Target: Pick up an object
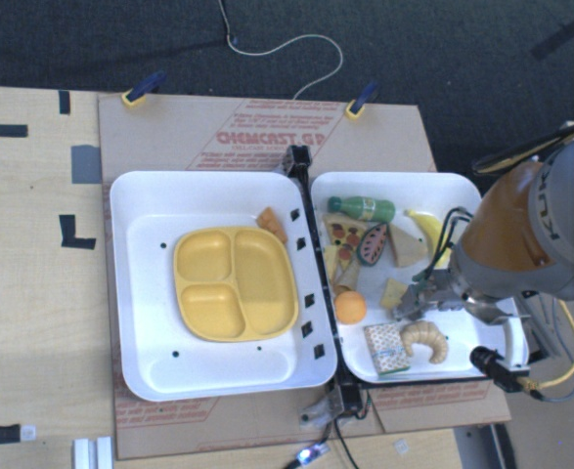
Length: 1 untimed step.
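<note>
From above, the gripper (pixel 411 301) sits low in the right bin (pixel 463 189), among crowded toy food beside the croissant (pixel 425 340); whether it grips anything I cannot tell. Closing here could catch two pieces, or none.

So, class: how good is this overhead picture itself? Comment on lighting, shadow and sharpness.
Camera view: even, soft light, no strong glare on the white bins; faint shadows only; the yellow divided plate is fairly sharp; small toy foods like the croissant are soft, and the gripper is a murky dark blur.
</note>
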Available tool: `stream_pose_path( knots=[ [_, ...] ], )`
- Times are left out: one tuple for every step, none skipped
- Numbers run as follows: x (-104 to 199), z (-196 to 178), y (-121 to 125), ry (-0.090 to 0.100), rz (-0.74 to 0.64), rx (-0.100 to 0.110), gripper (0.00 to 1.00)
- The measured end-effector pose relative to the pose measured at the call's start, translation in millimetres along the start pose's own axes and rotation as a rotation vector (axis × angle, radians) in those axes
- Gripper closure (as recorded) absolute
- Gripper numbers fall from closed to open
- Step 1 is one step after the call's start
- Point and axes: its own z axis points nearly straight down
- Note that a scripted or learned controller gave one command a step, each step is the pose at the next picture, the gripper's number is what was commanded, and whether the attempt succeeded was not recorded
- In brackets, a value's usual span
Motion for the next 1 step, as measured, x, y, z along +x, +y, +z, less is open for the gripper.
stream_pose_path(
  knots=[
    [8.1,-59.4,-0.9,0.001,-0.001,-0.003,1.00]
  ],
)
